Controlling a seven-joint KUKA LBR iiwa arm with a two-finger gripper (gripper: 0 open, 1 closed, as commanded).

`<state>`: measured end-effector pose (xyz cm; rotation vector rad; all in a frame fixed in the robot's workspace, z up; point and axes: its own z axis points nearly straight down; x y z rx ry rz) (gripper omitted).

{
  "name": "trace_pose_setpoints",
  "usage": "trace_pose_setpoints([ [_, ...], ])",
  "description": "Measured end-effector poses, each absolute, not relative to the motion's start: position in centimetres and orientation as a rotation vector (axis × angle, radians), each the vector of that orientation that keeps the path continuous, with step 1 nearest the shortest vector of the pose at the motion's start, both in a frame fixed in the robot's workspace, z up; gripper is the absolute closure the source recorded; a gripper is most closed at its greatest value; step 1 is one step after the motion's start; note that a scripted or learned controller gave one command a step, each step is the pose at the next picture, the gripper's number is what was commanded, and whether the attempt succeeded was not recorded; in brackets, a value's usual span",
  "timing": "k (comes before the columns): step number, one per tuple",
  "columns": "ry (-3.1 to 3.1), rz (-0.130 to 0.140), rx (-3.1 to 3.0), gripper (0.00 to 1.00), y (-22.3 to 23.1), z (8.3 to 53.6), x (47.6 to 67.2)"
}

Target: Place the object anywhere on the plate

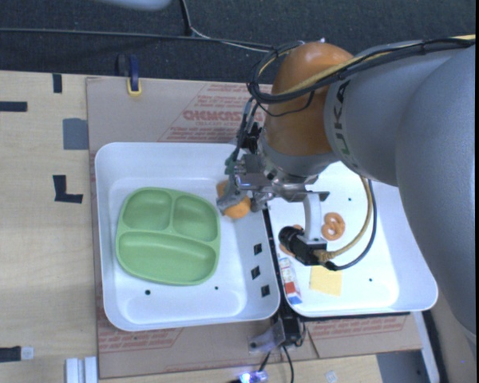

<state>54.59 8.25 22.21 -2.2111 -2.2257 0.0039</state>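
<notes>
Wooden tabletop (32,238) carries both bins. I see the gripper (238,196) clamped on an orange object (236,208), hanging over the left bin (176,313), just beside the green plate (168,236).

Green plate (168,236): matt plastic, smooth. White bins (176,306): glossy plastic. Bench top (32,238): pale wood grain. Sheet under bins (199,118): brown cardboard, printed red. Arm (415,110): smooth grey shell, orange band (307,94) shiny.
</notes>
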Motion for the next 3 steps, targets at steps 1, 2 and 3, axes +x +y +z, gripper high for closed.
trace_pose_setpoints([
  [1, -2.224, 0.005, -2.214, 1.00, 10.4, 23.2, 52.0],
  [2, -2.221, 0.007, -2.218, 1.00, 11.1, 21.9, 51.1],
  [3, -2.221, 0.004, -2.219, 0.00, 11.1, 21.9, 51.2],
])
